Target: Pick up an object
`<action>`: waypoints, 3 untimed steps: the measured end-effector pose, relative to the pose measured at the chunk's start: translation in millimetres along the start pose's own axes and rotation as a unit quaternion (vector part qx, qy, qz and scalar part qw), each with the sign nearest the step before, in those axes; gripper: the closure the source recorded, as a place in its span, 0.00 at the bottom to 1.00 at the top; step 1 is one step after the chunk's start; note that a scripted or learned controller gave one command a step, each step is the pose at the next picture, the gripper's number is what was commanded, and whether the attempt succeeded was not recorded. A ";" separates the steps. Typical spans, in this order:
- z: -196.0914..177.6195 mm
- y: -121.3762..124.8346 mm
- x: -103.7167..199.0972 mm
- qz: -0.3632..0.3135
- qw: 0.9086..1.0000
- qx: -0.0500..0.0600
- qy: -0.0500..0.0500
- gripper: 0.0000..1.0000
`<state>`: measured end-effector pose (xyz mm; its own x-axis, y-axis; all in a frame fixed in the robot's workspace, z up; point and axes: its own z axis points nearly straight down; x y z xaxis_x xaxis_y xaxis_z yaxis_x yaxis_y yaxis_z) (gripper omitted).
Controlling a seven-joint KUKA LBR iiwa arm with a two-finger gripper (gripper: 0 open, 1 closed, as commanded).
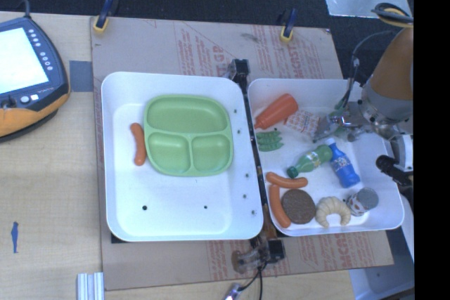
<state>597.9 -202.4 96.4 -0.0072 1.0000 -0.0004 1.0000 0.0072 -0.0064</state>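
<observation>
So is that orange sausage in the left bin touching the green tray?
Apart. The camera view shows a strip of white bin floor between the sausage and the green tray.

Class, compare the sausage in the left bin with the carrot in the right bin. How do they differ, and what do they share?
The sausage is thin and even in width; the carrot is thicker and tapers to a point. The sausage lies alone on the bin floor beside the green divided plate; the carrot lies among other toy foods. The sausage runs up and down the view; the carrot lies at a slant. Both are orange-red, elongated toy foods lying flat.
</observation>
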 end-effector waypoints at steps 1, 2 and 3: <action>0.3 53.9 31.4 0.001 1.000 -0.001 0.000 0.00; -5.5 -6.4 -10.2 0.002 1.000 -0.001 0.000 0.00; 4.1 58.7 37.1 0.001 1.000 -0.001 0.000 0.00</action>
<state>656.3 -165.0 91.9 -0.0050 1.0000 0.0002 1.0000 0.0050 -0.0037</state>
